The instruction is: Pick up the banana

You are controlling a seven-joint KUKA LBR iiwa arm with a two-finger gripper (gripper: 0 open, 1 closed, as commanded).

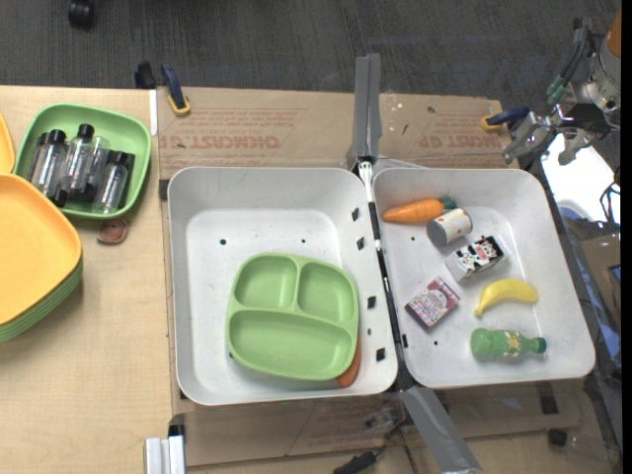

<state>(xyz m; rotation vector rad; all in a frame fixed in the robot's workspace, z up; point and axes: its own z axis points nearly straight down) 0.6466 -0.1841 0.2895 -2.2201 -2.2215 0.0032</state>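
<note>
**Gripper parked off the far-right corner, banana in the right bin**

Gripper (541,134) and its wrist hardware sit at the far right of my view, outside the far-right corner of the right bin (553,227), above the cardboard edge of the bench. From my station I cannot tell how it is set, as the metal parts are small and overlap with cables; I see nothing carried in it. It is well apart from the banana (507,295).

That banana lies on the floor of the right bin, toward its right side and a little nearer than the middle, curved, with its ends pointing left-near and right. Just near of it lies a green bottle (507,344) on its side, close but apart. To its left is a small purple packet (433,303), and on its far-left side a black-and-white card box (479,256). Farther still lies a pale can (449,227) on its side, touching or almost touching an orange carrot (414,210) with a green tip.

In the left bin (194,265) I note a green divided plate (293,316), with an orange item peeking out beneath its near-right edge.

Left of the bins, on the bench, I see a green tray (128,131) holding dark-capped vials (79,166) and a stack of orange plates (35,255).
</note>
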